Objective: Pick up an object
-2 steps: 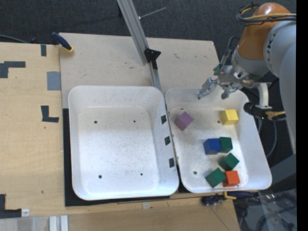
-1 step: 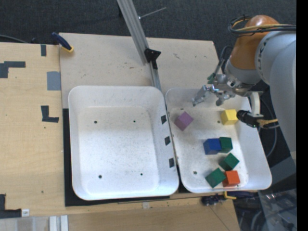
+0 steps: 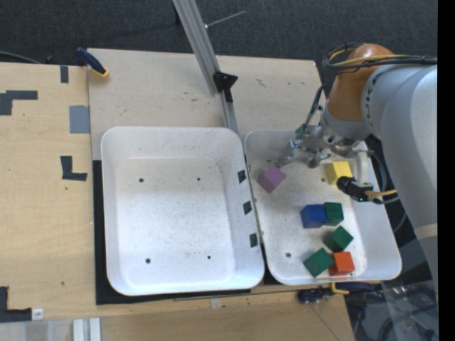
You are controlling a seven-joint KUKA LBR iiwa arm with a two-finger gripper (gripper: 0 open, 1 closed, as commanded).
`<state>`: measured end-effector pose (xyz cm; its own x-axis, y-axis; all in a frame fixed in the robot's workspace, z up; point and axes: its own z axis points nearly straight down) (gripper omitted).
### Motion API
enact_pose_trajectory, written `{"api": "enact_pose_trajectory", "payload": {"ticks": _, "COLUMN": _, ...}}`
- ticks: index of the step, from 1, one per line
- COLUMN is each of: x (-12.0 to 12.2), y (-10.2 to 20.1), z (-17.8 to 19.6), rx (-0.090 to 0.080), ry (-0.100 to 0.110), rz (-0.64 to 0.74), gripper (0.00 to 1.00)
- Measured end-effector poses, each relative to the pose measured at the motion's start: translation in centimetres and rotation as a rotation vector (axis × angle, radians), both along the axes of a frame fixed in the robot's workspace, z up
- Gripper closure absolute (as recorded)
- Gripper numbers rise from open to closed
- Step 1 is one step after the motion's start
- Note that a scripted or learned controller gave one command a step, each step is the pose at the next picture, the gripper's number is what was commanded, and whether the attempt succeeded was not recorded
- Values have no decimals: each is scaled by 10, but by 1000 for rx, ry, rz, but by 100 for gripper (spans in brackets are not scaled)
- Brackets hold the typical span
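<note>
My gripper (image 3: 304, 151) hangs over the back part of the right bin (image 3: 380, 258), open, with nothing between its fingers. A purple block (image 3: 271, 179) lies just to its lower left, apart from it. A yellow block (image 3: 339, 170) sits to its right, partly under the wrist. Further forward lie a blue block (image 3: 313, 216) touching a green block (image 3: 333, 212), a second green block (image 3: 341, 238), and a third green block (image 3: 318, 262) next to an orange block (image 3: 343, 263).
The left bin (image 3: 170, 212) stands beside the right one, and their rims meet at the middle. A slanted metal rail (image 3: 202, 41) runs down from the back to the bins' shared corner. The arm's grey body (image 3: 405, 112) covers the right bin's far right side.
</note>
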<state>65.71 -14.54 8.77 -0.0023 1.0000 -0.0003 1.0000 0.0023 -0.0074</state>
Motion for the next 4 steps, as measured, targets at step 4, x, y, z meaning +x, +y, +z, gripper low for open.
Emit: {"api": "enact_pose_trajectory", "payload": {"ticks": 4, "x": 0, "y": -6, "z": 161, "rx": -1, "ry": -12, "rz": -1, "gripper": 100}}
